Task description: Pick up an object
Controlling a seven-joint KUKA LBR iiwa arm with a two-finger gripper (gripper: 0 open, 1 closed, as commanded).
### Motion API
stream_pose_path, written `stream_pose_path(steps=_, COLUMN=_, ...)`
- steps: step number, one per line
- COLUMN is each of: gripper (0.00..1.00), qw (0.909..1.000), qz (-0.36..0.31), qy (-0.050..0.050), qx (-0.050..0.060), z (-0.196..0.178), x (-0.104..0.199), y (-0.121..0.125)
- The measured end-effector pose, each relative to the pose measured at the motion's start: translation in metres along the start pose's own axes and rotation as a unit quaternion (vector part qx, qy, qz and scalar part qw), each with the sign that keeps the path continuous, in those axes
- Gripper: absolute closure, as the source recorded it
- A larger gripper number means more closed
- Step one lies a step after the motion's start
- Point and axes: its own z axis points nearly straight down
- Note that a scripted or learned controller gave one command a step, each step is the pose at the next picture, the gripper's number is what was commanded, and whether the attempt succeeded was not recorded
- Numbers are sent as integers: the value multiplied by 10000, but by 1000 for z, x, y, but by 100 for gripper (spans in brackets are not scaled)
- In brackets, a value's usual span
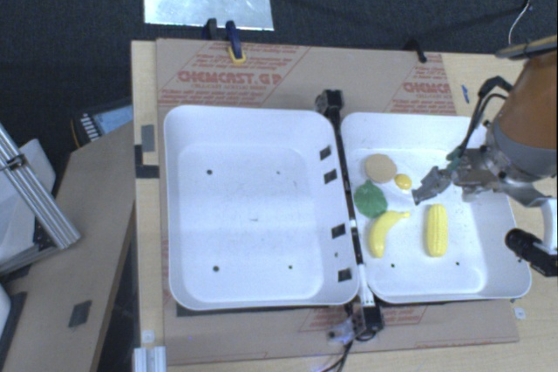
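Two shallow white bins sit side by side on the table (pixel 261 65), which is covered with printed cardboard. The left bin (pixel 187 187) shows its bare floor with a few small dark dots. The right bin (pixel 462 274) holds five toy food items, all grouped in its left and centre portion. A tan round piece, resembling a biscuit or potato (pixel 380 167), lies nearest the far wall. A small yellow ball-shaped piece (pixel 403 182) sits just beside it to the right. A green leafy piece resembling broccoli (pixel 370 199) lies directly below the tan piece, close to the divider between the bins. A banana (pixel 384 230) lies just below the green piece, its upper end touching or nearly touching it. An ear of corn (pixel 437 229) lies upright in the view, to the right of the banana and apart from it. The arm enters from the right, its orange band visible at the frame edge. The tool (pixel 429 186) hangs over the right bin, just above the corn's upper end and to the right of the small yellow piece. Nothing is visible between its fingers; whether they are spread or closed cannot be told from this angle. A clamp with a blue and yellow handle (pixel 234 43) sits at the table's far edge.
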Motion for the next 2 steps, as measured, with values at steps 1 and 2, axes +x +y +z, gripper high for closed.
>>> stream_pose_path(steps=1, gripper=100, qw=10000, qz=-11, qy=-1, qx=-16, z=-11, x=0, y=1)
stream_pose_path(steps=2, gripper=100, qw=10000, qz=-38, qy=3, qx=-42, z=-75, x=53, y=34)
